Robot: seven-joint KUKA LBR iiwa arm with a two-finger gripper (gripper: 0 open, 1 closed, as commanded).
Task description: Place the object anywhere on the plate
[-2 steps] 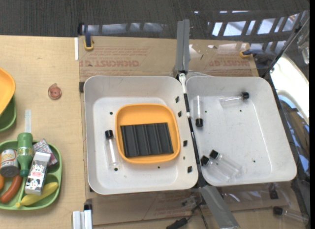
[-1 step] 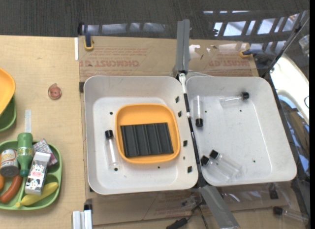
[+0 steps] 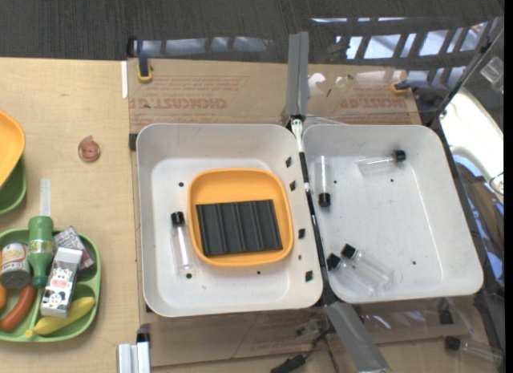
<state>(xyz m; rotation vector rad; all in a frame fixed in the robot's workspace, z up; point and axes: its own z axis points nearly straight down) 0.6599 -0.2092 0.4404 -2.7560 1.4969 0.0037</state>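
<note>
On the worktop, the left bin holds the orange plate. The right bin sits just right of the plate. A dark ribbed block lies flat in the plate's middle, inside its rim, so the placing looks done if that block is the object. A clear vial lies just left of the plate, and three vials lie well right of it. To finish well, release straight upward without dragging the block. I cannot tell the end effector's state or how the block lies relative to it.
</note>
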